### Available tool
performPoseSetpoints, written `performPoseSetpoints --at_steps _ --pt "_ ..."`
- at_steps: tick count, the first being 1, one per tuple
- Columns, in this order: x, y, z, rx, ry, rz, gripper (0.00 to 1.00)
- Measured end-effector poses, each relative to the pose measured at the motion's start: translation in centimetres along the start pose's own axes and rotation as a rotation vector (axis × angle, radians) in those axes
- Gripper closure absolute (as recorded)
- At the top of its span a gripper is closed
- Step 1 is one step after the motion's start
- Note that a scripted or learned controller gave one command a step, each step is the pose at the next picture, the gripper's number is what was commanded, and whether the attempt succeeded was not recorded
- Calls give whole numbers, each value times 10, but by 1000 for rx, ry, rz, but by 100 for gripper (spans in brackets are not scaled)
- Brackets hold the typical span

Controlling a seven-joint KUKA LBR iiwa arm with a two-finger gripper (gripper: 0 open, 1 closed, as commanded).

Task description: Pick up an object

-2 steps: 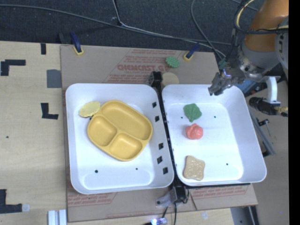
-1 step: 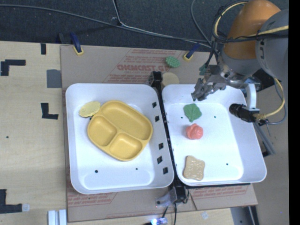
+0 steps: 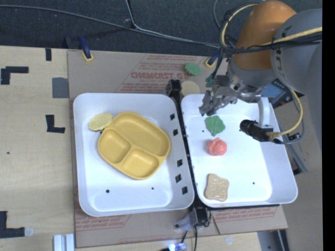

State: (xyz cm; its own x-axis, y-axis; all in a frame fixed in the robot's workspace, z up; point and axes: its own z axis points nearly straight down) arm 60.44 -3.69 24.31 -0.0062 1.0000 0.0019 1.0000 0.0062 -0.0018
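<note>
The arm (image 3: pixel 277 35) reaches in from the right and hangs over the far end of the right bin (image 3: pixel 272 177), its gripper (image 3: pixel 209 107) pointed down just above and to the far side of a green leaf-shaped toy (image 3: pixel 214 124). The fingers look dark and close together, but whether they are parted or closed cannot be told at this angle; nothing shows between them, so the gripper carries no load. Its place over the leaf suggests that this piece is the one aimed at, though the tips seem apart from it rather than around it.

The right bin holds the loose pieces, which makes it the natural source: the green leaf near the far wall, a red-pink lump (image 3: pixel 217 147) just nearer the camera, and a tan slice of toy bread (image 3: pixel 216 187) close to the near rim. They lie well apart from each other, so each can be taken without nudging a neighbour.

The left bin (image 3: pixel 89 192) bears a yellow divided tray (image 3: pixel 134 145) set at a slant, with a pale yellow disc (image 3: pixel 99 121) touching its far-left edge. A small green piece (image 3: pixel 192 68) lies outside on the cardboard beyond the bins.

The leaf is flat and thin, so I judge a pinch may slip over it
</note>
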Motion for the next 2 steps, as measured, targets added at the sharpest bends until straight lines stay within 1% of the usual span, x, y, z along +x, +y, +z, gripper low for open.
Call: performPoseSetpoints --at_steps 2 --pt "101 -25 27 2 -1 1 100"
